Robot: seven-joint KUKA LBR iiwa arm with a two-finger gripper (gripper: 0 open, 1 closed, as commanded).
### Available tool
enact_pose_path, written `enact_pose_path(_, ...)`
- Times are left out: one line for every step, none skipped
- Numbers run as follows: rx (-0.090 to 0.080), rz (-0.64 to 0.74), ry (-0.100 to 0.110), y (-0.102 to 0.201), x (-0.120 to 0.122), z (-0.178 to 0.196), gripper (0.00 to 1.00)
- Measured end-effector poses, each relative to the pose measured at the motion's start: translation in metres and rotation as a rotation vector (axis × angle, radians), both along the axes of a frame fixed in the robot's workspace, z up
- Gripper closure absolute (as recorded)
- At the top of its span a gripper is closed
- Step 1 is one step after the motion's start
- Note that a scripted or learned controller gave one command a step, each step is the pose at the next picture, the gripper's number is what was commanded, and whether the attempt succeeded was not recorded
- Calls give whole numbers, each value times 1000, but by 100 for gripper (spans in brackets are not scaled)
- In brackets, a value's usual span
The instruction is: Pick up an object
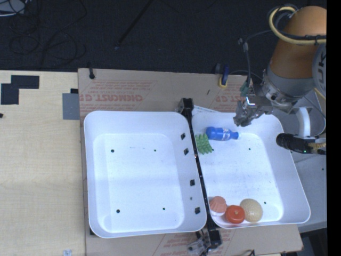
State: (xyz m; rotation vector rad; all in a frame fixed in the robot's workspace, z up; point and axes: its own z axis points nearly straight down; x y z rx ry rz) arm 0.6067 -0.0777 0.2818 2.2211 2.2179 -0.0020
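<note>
Blue bottle (pixel 221 134) lies on its side in the upper part of the right bin (pixel 277 169), just right of a green leafy piece (pixel 203 142) by the divider. Gripper (pixel 242 119) hangs near the bottle's upper right, apart from it; grasp state cannot be told. Pink piece (pixel 217 204), red tomato (pixel 235 214) and tan ball (pixel 251 209) cluster at the bin's lower edge. Left bin (pixel 96 143) sits alongside.
</note>
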Motion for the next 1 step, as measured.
enact_pose_path(3, 8, -2, 61, 23, 41, 100)
